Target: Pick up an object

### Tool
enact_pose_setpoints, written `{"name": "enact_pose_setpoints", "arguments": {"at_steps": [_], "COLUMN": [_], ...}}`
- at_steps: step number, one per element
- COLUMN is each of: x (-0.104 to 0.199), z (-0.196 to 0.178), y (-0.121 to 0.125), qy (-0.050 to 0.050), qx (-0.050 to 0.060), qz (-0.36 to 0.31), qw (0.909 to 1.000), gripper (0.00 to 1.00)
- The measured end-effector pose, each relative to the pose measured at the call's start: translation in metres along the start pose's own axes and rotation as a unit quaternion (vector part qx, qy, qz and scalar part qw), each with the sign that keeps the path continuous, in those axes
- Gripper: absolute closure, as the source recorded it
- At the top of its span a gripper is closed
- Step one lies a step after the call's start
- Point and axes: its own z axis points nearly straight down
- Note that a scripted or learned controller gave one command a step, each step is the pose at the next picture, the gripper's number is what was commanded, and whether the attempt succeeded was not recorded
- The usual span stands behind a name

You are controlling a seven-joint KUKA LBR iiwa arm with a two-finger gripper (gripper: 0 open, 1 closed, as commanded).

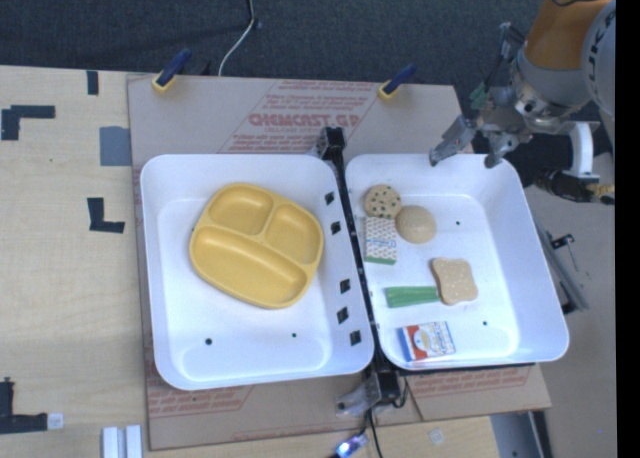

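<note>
Starting on the left, the surface (60, 276) is showing bare light wood with a few dark tape marks, and a sheet of cardboard (290, 116) is lying under both bins. The left bin (170, 346) is holding a yellow divided plate (257, 243), sitting flat and a bit toward the back. Moving over the black divider clips, the right bin (510, 246) is holding all the small stuff: a chocolate chip cookie (381, 200) near the back left, a round tan bun (415, 224) just beside it, and a small speckled green-and-white packet (380, 241) sitting right under the cookie. Further forward, a green bean-like piece (411, 296) is lying flat, touching a slice of toast (454, 281) on its right, and a little carton with red and blue print (427, 340) is lying near the front edge. The end effector (466, 149) is hanging over the bin's back right rim, fingers spread apart, pinching nothing, well apart from every item. The orange-banded arm (565, 26) is coming in from the upper right.
</note>
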Motion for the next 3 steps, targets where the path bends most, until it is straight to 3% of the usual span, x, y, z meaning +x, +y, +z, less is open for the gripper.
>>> {"name": "enact_pose_setpoints", "arguments": {"at_steps": [1, 3], "x": [0.000, -0.001], "z": [-0.008, 0.105], "y": [0.002, -0.008], "qy": [-0.001, -0.001], "qx": [-0.007, -0.004], "qz": [-0.002, -0.001], "qw": [1.0000, 1.0000], "gripper": [0.00, 0.00]}}
